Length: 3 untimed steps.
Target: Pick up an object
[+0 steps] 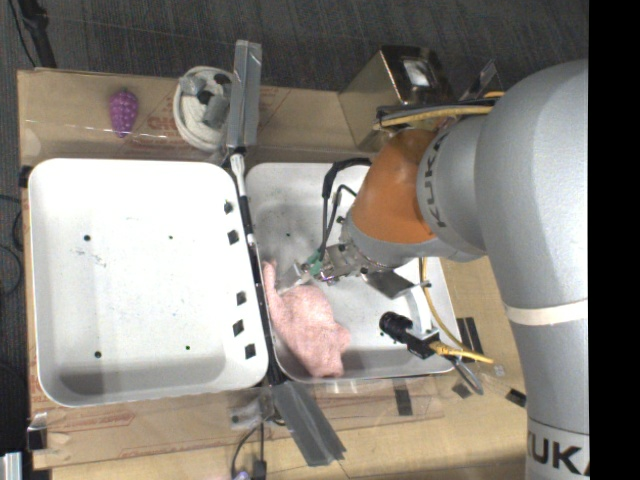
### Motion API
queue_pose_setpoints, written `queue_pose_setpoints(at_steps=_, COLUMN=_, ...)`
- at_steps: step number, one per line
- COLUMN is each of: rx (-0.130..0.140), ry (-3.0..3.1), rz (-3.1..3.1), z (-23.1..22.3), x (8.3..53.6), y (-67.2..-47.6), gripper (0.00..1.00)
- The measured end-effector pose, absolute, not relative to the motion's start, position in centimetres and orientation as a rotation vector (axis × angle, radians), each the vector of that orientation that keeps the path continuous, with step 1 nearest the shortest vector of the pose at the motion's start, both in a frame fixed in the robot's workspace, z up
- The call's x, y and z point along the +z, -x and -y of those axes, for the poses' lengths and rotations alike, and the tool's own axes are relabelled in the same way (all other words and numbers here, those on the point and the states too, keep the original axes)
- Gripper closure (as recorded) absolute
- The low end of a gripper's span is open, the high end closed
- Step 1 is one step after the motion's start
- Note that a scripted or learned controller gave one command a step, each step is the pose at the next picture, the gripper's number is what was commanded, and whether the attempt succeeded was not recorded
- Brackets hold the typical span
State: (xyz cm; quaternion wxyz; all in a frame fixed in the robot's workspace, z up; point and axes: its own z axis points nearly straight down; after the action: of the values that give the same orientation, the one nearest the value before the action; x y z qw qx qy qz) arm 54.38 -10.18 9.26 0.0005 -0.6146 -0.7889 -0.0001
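Our gripper (322, 266) hangs low in the right bin (300, 183), just above the pink cloth (305, 330); we cannot tell its grip.

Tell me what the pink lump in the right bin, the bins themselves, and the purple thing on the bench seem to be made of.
Soft pink lump: looks like fuzzy cloth or plush, with a matte, nubbly surface and a slumped shape. Shallow white bins: probably smooth moulded plastic, with rounded corners and a faint sheen. Small purple bumpy object: possibly rubber or plastic, shaped like a grape cluster; too small to be sure.
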Motion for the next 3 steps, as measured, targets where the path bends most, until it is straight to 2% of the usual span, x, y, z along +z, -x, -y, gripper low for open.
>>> queue_pose_setpoints(at_steps=1, rx=-0.002, ry=1.89, rz=2.51, z=10.4, x=9.3, y=-52.3, gripper=0.0)
queue_pose_setpoints(at_steps=2, rx=-0.003, ry=1.885, rz=2.513, z=10.4, x=10.3, y=-52.4, gripper=1.0)
queue_pose_setpoints(at_steps=3, rx=-0.003, ry=1.885, rz=2.513, z=10.4, x=10.3, y=-52.4, gripper=0.0)
